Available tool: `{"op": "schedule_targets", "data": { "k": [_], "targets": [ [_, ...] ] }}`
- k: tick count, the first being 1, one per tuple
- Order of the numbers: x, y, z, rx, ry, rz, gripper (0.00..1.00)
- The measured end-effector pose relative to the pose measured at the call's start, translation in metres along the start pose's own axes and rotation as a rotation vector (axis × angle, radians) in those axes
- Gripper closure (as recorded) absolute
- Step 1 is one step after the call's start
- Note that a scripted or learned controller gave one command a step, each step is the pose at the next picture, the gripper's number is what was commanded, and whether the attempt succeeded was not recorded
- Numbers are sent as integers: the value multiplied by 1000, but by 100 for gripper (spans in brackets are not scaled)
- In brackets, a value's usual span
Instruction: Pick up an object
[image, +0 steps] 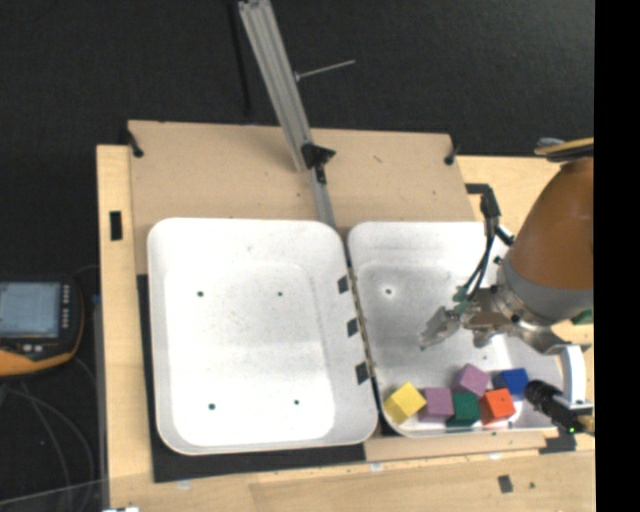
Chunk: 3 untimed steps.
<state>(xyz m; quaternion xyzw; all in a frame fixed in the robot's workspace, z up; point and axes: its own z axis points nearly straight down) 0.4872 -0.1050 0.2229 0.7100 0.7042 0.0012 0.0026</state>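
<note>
Several small blocks lie along the front edge of the right bin (400, 260): a yellow block (406, 401), a purple block (438, 402), a green block (465, 407), a pink-purple block (473, 380), an orange block (498, 405) and a blue block (512, 381). My gripper (436, 328) hangs over the middle of the right bin, behind the row of blocks and apart from them. Its fingers point left and look open, with nothing between them.
The left bin (250, 330) sits beside the right one, with black clips (352, 326) along the shared edge. A slanted metal rail (290, 100) rises at the back. The arm's orange band (560, 235) overhangs the right bin's right side.
</note>
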Motion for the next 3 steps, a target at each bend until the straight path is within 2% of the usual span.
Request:
{"op": "schedule_targets", "data": {
  "k": [1,2,3],
  "targets": [
    [-1,2,-11,-8,-3,1,100],
    [74,3,28,9,5,-17,100],
    [163,49,26,3,5,-19,100]
  ]
}}
